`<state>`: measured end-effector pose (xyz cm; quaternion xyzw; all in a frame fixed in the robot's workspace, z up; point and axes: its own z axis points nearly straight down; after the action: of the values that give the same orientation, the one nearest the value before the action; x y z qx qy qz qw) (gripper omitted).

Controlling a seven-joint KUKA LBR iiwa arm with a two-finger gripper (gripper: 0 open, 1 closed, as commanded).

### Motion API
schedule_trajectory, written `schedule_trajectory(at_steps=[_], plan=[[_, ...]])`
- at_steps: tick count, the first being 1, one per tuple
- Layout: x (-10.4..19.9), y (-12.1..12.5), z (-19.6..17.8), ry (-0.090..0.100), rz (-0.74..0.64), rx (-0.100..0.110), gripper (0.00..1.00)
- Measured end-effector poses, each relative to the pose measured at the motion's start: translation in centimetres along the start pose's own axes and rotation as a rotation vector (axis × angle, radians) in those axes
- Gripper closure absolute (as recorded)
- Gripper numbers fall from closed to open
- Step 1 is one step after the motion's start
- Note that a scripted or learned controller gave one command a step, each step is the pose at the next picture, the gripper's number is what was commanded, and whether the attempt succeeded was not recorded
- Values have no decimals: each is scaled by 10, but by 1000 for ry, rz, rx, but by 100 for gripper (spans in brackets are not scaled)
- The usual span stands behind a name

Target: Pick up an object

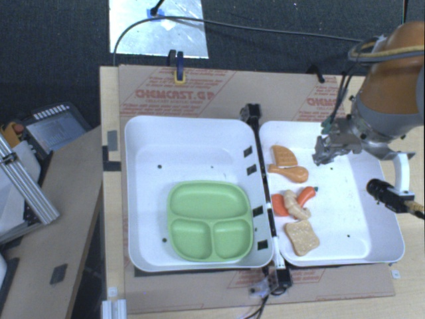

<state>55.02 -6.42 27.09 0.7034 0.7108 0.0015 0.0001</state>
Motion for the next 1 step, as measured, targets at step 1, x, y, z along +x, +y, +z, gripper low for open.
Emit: schedule_trajectory(at_steps=[1], plan=[[51, -3, -1, 0, 1, 0, 100]])
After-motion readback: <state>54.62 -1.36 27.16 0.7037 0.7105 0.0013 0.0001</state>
